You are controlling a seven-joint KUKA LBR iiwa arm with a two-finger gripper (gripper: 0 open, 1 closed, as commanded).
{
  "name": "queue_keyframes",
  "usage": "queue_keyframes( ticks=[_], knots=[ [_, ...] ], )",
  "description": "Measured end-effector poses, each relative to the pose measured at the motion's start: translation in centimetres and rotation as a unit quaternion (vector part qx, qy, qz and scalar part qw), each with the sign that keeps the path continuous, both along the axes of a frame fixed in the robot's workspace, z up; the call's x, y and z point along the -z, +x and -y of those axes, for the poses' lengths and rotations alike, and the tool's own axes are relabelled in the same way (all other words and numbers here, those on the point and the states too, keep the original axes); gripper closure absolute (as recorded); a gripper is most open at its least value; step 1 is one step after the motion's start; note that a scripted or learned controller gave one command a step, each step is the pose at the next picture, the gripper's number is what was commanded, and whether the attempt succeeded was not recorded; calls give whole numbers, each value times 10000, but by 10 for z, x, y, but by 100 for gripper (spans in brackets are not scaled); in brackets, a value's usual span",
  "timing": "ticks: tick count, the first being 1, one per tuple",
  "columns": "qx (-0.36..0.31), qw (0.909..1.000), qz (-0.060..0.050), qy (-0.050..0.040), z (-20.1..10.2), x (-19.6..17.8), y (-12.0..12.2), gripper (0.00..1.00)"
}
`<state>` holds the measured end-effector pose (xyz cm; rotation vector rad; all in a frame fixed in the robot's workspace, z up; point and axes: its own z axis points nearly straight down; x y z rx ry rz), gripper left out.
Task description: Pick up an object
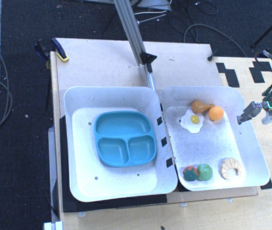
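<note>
Two white bins (78, 109), one blue divided tray (125, 138), one fried egg (192, 121), one croissant (232, 168), one orange ball (216, 113)

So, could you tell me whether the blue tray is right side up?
Right side up: the blue tray shows three open compartments facing the camera.

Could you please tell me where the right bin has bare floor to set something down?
In the right bin, the widest bare patch is mid-floor, bordered by the fried egg above and the green-red toy and croissant below. The top edge is crowded by the egg, orange ball and carrot-like piece. The gripper sits at the right rim.
</note>
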<state>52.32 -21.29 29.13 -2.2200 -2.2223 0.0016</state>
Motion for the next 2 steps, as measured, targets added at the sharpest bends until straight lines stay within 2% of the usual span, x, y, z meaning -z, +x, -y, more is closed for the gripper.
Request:
queue_keyframes(
  ticks=[1, 2],
  knots=[
    [-2, 10000, 6, -2, 0, -1, 0, 0],
    [5, 10000, -10, 6, -2, 57, 10, 0]
  ],
)
